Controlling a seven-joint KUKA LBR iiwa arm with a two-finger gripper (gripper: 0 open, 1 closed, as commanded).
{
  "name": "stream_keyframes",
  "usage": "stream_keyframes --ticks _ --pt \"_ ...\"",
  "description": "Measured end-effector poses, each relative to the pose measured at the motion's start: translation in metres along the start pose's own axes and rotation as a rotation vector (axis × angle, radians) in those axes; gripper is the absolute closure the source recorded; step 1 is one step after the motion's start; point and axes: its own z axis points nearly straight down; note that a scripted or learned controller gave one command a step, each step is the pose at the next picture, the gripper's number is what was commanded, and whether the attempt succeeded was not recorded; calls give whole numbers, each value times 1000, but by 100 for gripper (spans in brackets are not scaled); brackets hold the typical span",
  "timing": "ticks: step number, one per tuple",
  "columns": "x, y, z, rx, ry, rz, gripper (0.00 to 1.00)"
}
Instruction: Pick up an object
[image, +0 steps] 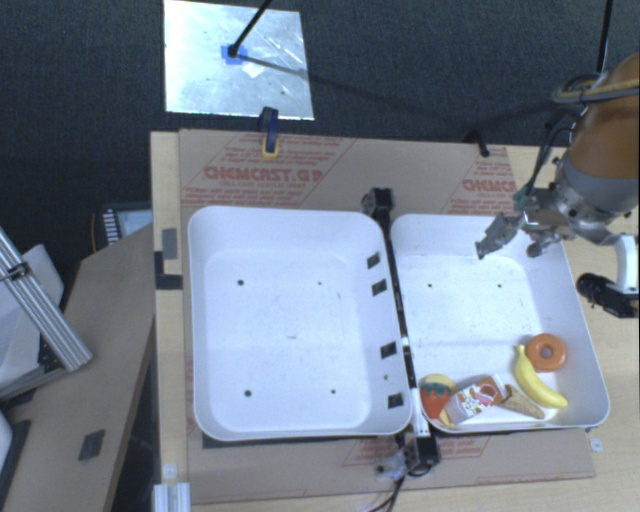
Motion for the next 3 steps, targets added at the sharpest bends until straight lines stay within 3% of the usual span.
stream_keyframes --ticks 1,2,3 --pt "-79 -41 -27 -2 -5 10 0" --pt "-72 -119 -174 -14 -5 4 0" --pt "11 -116 -259 -10 0 -6 0"
